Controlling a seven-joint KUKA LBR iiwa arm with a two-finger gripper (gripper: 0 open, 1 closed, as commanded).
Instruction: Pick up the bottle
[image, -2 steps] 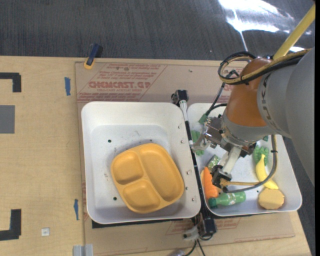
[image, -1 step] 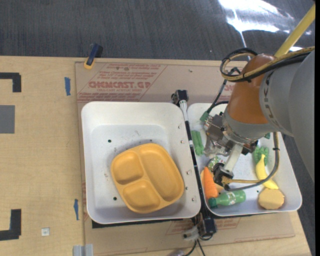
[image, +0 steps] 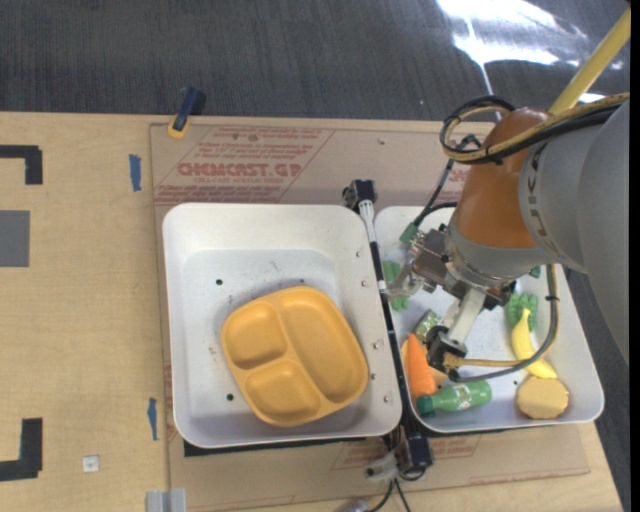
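The claw (image: 447, 352) hung low over the right bin (image: 580, 400), and whether it stood wide or narrow could not be told from above. The green bottle (image: 456, 396) lay on its side just below the claw, near the bin's front wall, apart from it. An orange carrot (image: 420, 366) lay just beside the claw to its left, touching the bottle's cap end. A banana (image: 524, 340) and a yellow rounded piece (image: 543, 399) sat to the claw's right. Well to its left, the left bin (image: 190, 300) carried a yellow divided plate (image: 293, 354).
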